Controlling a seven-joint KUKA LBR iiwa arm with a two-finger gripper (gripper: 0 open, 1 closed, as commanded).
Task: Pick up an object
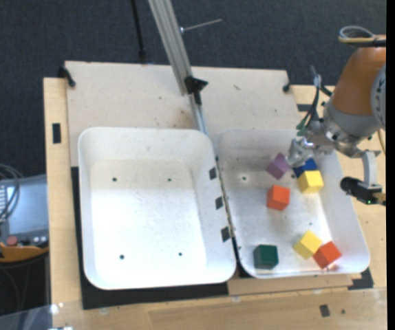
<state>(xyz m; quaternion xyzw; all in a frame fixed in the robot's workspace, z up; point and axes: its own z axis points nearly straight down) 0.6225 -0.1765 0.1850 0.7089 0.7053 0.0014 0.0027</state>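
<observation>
Camera view from above gives me both shallow white plastic bins: the left bin [87, 184] and the right bin [345, 218], side by side on the bench. All the objects I can choose from lie in the right bin. I count a purple cube [277, 165], a blue cube [307, 165], a yellow cube [312, 181] just below the blue one and touching it, an orange cube [278, 197], a dark green cube [265, 256], a second yellow cube [308, 243] and a red cube [328, 254] pressed against that one.

My grey arm with the orange band [357, 81] reaches in from the right, and the gripper [299, 152] is low over the upper part of the right bin, between the purple cube and the blue cube, very near to both. How the jaws stand I cannot tell; that part is too small and too dark for me.

I judge the task as not done. Every cube seems to rest on the bin floor and I see none lifted. The approach looks finished or nearly so; what is left is the closing on one cube and the lifting. Which cube is the target I cannot decide, purple or blue are both possible. Their closeness worries me a little, because a finger could land on top of a cube instead of beside it.
</observation>
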